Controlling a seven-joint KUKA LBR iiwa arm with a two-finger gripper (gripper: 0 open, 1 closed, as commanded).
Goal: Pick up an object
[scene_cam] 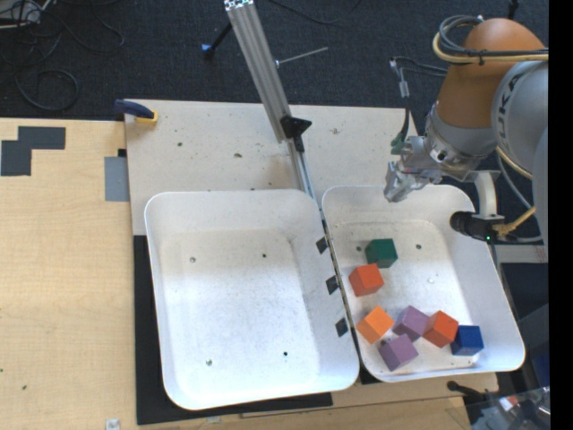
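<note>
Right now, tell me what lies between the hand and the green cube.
Bare white bin floor in the camera view; nothing lies between the hand and the green cube.

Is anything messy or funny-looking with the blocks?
Nothing looks broken or spilled. All seven blocks sit in the right bin, mostly huddled in its near corner: two purple blocks lean against each other, tilted, beside the light orange block. The gripper hangs over the bin's far edge.
</note>
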